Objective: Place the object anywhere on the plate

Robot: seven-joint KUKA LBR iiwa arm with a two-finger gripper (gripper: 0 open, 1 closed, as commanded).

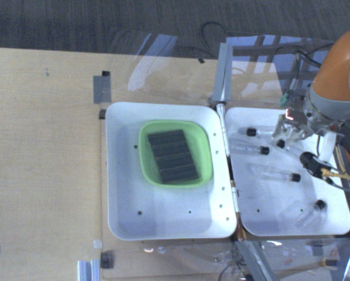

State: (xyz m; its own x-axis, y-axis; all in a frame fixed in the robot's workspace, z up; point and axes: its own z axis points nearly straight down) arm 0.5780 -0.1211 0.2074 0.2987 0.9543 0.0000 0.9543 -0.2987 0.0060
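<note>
The gripper [287,134] hovers over the right bin [339,224], well right of the green plate [205,151] (I cannot tell its state). Clear black-capped tubes lie beside it; the nearest tube [250,149] lies just left, long axis pointing toward the plate.

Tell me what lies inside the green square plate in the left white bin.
Inside the green square plate lies a dark ribbed rectangular block, slightly turned. The plate's floor beneath the block is covered.
</note>
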